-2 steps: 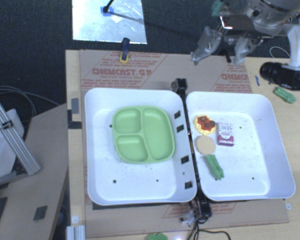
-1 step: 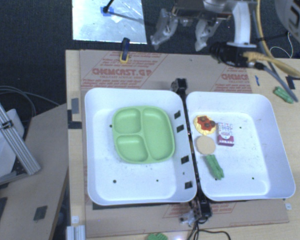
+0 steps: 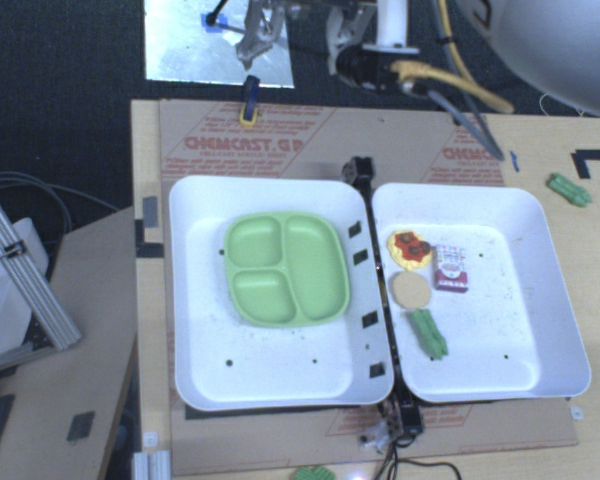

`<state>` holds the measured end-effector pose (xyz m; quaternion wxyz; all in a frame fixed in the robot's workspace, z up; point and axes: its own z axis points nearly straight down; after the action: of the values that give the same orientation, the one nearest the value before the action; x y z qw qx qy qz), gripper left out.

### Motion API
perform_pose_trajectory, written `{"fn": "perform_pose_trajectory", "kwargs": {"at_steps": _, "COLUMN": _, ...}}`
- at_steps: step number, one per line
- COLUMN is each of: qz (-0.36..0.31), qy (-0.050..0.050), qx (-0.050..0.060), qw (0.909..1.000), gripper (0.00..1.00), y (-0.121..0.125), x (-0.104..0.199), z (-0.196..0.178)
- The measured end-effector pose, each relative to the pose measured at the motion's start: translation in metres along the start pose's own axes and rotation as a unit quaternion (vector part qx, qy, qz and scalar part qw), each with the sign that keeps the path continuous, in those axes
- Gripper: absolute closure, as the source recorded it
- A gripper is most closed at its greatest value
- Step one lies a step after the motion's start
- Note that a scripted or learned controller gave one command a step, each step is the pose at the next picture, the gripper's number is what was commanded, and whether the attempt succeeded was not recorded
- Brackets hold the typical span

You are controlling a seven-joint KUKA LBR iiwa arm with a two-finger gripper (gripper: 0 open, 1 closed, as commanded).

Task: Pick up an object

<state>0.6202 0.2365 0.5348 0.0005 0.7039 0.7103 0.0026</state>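
The brown board [image 3: 380,138] under the bins carries faded red print, "CHEMCAST GP", at the left bin's twelve o'clock. Similar print at the right bin's twelve o'clock is too faint to read.

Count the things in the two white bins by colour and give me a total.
Green: 2 (divided plate, small green piece)
Yellow and red: 1 (toy)
Tan: 1 (round disc)
Pink and white: 1 (packet)
Total: 5
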Motion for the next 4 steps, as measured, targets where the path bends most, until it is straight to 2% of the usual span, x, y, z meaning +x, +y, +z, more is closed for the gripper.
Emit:
{"fn": "perform_pose_trajectory", "kwargs": {"at_steps": 1, "qz": 0.005, "qy": -0.001, "qx": 0.0, "qw": 1.0, "gripper": 0.0, "y": 0.05, "x": -0.0034, "z": 0.0002}}
{"fn": "perform_pose_trajectory", "kwargs": {"at_steps": 4, "qz": 0.003, "qy": -0.002, "qx": 0.001, "qw": 1.0, "gripper": 0.0, "y": 0.048, "x": -0.0029, "z": -0.0001}}
